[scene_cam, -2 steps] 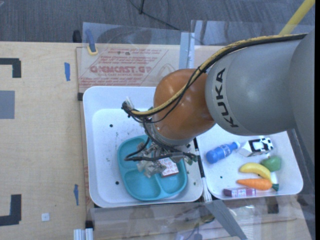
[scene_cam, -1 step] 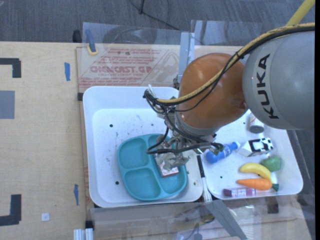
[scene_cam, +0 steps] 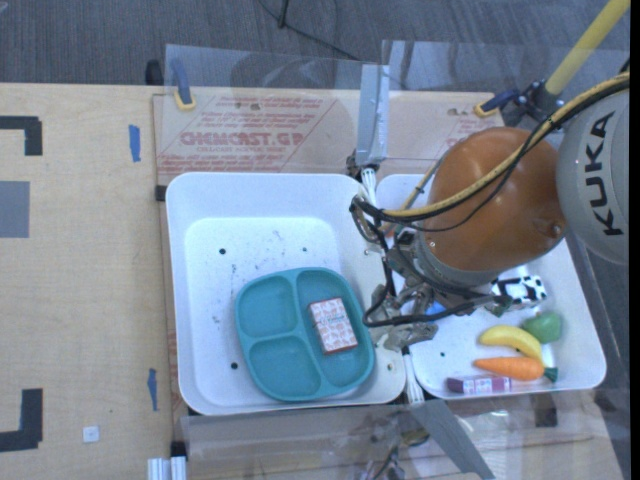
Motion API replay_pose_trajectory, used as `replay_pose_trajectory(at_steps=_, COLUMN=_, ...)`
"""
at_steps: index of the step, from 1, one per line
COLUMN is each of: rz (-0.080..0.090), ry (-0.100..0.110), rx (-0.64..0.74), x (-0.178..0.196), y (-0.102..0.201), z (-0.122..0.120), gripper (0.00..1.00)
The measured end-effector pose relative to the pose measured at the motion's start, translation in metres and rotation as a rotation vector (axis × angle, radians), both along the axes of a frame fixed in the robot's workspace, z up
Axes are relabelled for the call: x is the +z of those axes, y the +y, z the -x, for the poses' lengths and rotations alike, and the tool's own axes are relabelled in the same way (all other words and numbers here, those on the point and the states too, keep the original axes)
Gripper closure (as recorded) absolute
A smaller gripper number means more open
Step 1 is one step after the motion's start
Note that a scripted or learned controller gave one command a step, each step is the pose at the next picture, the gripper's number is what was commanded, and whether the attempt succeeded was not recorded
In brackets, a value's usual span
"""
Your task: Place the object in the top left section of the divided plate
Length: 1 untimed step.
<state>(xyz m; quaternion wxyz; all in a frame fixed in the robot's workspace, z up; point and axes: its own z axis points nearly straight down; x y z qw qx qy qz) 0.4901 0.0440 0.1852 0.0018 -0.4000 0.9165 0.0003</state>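
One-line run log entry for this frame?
gripper: over bins' divide | divided plate: left bin | patterned block: plate's right section | banana, carrot: right bin

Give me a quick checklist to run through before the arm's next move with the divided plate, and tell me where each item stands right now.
1. Divided plate lies flat in the left bin: ok.
2. Top left section holds the object: not ok; bare.
3. Patterned block sits in the plate's long right section: not ok for the task.
4. Gripper over the seam between bins, beside the plate: ok.
5. Gripper holds something: cannot tell.
6. Banana and carrot lie in the right bin, clear of the plate: ok.
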Motion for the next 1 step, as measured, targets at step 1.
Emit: replay_pose_trajectory(at_steps=1, rz=0.000, ry=-0.004, rx=-0.058, x=0.0505, y=-0.0696, z=0.0036, gripper=1.00)
